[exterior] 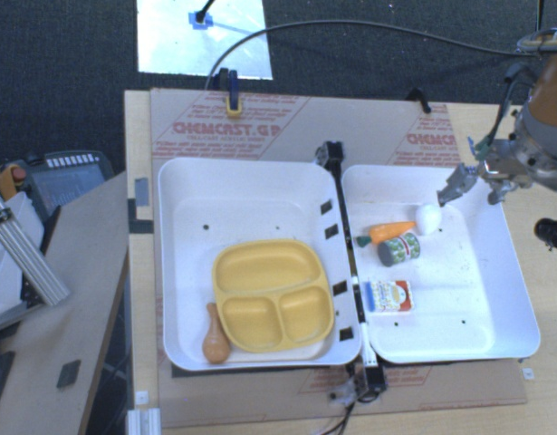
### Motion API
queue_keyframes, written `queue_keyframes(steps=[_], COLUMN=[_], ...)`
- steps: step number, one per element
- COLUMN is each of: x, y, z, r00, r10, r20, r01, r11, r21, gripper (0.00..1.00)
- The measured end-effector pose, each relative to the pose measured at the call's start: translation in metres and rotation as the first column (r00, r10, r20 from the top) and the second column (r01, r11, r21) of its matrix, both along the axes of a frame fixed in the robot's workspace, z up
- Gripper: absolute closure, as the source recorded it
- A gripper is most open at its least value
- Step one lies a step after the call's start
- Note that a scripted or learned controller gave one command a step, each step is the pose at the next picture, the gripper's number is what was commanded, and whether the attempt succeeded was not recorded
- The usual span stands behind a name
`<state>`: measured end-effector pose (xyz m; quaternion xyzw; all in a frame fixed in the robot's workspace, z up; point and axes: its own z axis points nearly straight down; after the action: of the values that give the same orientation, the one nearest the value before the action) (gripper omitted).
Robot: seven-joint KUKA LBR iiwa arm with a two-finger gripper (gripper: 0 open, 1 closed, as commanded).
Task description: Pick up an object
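step: approach, nothing grasped | gripper (470, 187) above right bin (495, 279) far edge, fingers look spread, empty | white egg (428, 217) just below it, touching carrot (390, 232), near can (398, 249) | next: descend onto egg, close

You've got the arm (542, 107) at the right edge: grey body, orange band near the top of what shows, a pale ring above it. Lower section is a grey metal wrist block, cluttered, with small brackets and dark fittings. Thin dark cables run down alongside it. Gripper (468, 181) is grey metal, slim fingers (452, 188), light-toned with darker edges. Markings and screws too small to make out.
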<state>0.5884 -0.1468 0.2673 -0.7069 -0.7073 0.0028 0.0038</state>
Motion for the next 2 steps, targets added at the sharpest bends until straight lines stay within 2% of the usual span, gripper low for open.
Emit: queue_keyframes(steps=[1,2], x=[0.002,-0.006], y=[0.0,0.0], z=[0.006,-0.053], r00=[1.0,1.0], r10=[0.002,0.001], r20=[0.01,0.006], r01=[-0.002,-0.001], r11=[1.0,1.0], r21=[-0.002,-0.001], gripper=[0.0,0.0])
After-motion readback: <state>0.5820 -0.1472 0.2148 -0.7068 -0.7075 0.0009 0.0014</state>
